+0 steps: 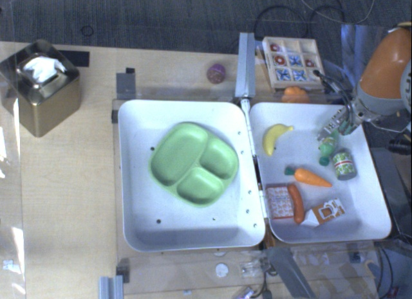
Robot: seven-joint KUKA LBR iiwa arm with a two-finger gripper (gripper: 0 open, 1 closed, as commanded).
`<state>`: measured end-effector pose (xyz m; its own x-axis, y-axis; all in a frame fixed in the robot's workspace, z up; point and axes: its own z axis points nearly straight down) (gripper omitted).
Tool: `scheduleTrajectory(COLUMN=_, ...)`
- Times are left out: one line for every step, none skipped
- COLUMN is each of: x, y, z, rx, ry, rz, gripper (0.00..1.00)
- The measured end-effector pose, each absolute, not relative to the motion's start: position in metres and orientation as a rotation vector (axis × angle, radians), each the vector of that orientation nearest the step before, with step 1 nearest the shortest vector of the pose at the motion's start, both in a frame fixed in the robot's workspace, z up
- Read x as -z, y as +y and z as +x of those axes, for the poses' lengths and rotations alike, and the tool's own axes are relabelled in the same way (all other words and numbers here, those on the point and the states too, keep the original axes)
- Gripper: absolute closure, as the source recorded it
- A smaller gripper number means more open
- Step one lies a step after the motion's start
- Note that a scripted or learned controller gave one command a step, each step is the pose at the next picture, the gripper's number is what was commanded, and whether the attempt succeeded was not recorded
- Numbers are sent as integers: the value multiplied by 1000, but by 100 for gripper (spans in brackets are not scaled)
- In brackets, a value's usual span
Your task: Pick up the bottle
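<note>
Currently the two-finger gripper sits just above the small green plastic bottle, which lies in the right white bin near its far edge; jaw state cannot be told. By judgement this is the approach step: next, descend and close squarely on the bottle. The bench is pale wood; dark carpet lies beyond.

Bench bears two bins (plus tissue box).

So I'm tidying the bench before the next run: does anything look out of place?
Mostly tidy. A purple ball and an orange object lie on the bench outside the bins, behind them.
</note>
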<state>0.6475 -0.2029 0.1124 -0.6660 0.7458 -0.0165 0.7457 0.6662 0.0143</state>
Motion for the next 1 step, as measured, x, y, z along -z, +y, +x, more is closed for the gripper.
scheduleTrajectory(x=-182, y=-154, z=655, rx=-7, ry=2472, rz=1924, gripper=100)
